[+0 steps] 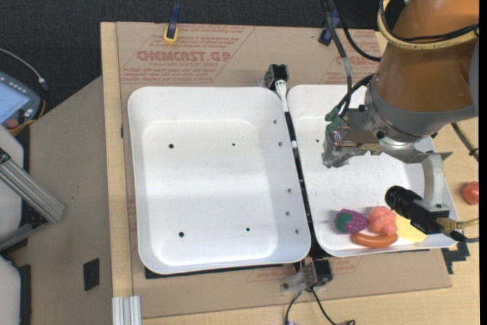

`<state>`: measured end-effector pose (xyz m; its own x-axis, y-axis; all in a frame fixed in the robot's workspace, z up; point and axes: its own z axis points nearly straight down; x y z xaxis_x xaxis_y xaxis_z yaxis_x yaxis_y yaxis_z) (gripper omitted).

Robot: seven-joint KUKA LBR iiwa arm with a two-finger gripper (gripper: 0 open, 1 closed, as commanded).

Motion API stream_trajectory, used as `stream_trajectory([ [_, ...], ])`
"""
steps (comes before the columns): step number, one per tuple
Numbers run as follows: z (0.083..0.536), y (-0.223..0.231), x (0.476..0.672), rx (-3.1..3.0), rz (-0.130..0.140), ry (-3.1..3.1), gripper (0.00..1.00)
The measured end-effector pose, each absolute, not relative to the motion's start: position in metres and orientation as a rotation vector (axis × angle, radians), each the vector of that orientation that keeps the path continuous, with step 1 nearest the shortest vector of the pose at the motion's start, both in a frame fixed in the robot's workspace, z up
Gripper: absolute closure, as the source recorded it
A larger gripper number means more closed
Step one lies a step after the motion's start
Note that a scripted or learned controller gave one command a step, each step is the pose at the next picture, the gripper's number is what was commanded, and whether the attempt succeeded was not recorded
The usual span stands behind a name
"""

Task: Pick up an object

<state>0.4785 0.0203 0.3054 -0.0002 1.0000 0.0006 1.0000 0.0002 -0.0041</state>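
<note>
My gripper [333,157] hangs over the middle of the right bin [319,110], near its left wall, with bare white floor under it. Several small toys lie in a cluster at that bin's front edge: a purple grape bunch [351,221], a pink lumpy piece [383,218], an orange sausage shape [373,239] and a pale yellow piece [412,233] partly behind the others. The toys sit well in front of and to the right of the gripper. Nothing shows in its grasp.
The left bin [213,179] sits beside the right one, a black divider strip [295,164] between them. Both rest on a cardboard sheet [190,49]. A small orange-red object [471,192] lies outside the bins at far right.
</note>
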Motion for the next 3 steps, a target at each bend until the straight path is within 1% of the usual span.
stream_trajectory([
  [1,0.336,0.096,0.496,-2.219,-0.006,-2.228,1.0],
  [2,0.372,0.055,0.523,-2.23,-0.007,-2.222,1.0],
  [3,0.31,0.063,0.478,-2.221,0.006,-2.217,1.0],
])
